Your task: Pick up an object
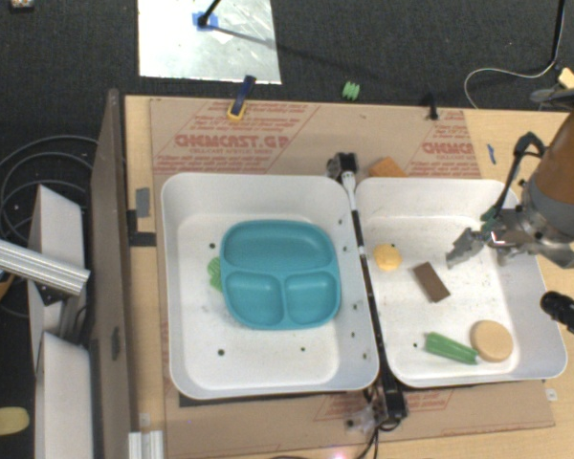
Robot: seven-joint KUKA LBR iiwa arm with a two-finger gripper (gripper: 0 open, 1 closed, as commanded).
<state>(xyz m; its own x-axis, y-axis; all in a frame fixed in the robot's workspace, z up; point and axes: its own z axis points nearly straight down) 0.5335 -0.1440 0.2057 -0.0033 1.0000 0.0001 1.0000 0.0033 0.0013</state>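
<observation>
flat brown block (430, 281) | round tan disc (492, 340) | green cylinder (451, 347)

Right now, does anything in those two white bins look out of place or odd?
One thing: a green object in the left bin lies mostly hidden under the edge of the teal divided plate. An orange object lies outside, behind the right bin.

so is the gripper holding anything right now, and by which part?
Nothing is held. The gripper hangs open over the right bin with nothing between its fingers; the brown block and yellow piece lie apart from it on the bin floor.
</observation>
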